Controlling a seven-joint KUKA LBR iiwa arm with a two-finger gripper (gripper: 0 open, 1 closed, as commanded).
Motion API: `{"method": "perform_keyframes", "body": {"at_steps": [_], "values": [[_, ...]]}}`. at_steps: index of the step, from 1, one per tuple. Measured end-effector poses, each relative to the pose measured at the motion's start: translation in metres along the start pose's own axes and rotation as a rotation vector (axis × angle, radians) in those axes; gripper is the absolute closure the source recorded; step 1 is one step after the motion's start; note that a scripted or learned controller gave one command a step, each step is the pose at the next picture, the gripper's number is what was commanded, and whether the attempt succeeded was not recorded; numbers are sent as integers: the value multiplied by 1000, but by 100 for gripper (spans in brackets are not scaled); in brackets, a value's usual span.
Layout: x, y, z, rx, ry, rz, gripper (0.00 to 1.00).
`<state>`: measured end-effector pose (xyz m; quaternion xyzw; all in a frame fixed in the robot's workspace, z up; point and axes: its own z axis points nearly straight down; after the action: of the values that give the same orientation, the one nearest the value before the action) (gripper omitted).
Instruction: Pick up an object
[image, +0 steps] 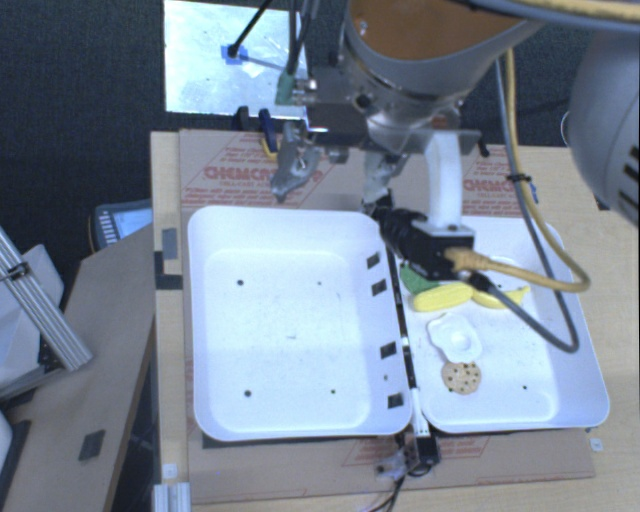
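A cookie, a fried egg and a banana were held in the right bin; the gripper was seen open.

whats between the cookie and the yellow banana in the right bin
In the camera view, the white fried egg toy lies between the cookie and the yellow banana, all in the right bin.

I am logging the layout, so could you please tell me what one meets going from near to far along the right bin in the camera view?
Cookie → fried egg → banana → black camera block on the arm.
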<state>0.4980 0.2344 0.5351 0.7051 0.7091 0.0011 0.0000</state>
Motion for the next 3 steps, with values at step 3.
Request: {"method": "perform_keyframes", "body": {"at_steps": [3], "values": [[0,0,0,0,0,0,0]]}}
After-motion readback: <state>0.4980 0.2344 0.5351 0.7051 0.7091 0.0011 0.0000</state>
